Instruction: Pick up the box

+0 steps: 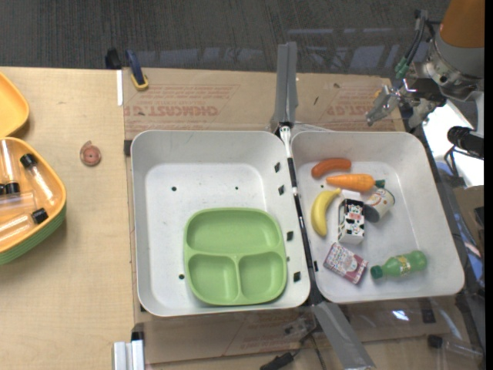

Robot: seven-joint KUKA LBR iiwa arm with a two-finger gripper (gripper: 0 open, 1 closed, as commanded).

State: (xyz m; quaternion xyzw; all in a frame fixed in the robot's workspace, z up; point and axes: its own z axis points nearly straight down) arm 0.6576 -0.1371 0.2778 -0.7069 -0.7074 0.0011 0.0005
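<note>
Pink box (345, 262) lies flat, front of right bin (436, 177), bottle (398, 265) just beside. Pincer (395, 99) hovers beyond bin's far rim, spread unclear, holding nothing. Approach from above, avoid bottle.

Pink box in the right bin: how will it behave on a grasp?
The pink box lies flat, so probably won't roll or tip. Looks like small, light carton: likely dents if squeezed hard. The green bottle beside it may roll if bumped.

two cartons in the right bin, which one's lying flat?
The pink carton, flat near the bin's front beside the green bottle. The black-and-white cow-print carton stands upright behind it, next to the banana.
</note>
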